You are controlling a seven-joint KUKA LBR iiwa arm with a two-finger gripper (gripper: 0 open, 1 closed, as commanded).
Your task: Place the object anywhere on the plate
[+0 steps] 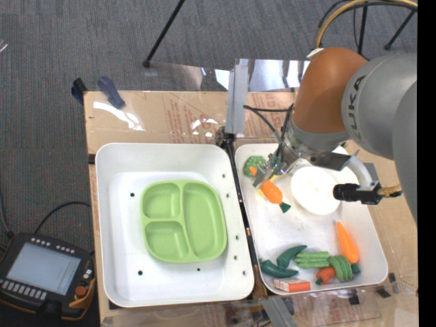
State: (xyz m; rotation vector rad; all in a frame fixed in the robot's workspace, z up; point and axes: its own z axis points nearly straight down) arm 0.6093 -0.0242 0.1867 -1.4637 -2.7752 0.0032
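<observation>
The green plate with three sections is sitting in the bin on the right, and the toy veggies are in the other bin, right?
Not quite. The camera view shows the green plate with its three sections in the left bin. The toy veggies are in the other bin, the right bin, where the claw is reaching near a carrot.

Plate (183, 221) lime green, in white bin (109, 182) left of end effector (271, 169). Carrot (272, 192) just below end effector: orange, dark green tip. Disc (315, 190) right of it: white. Farther below: orange carrot (347, 243), green pods (315, 257). Desk (163, 118) tan.
</observation>
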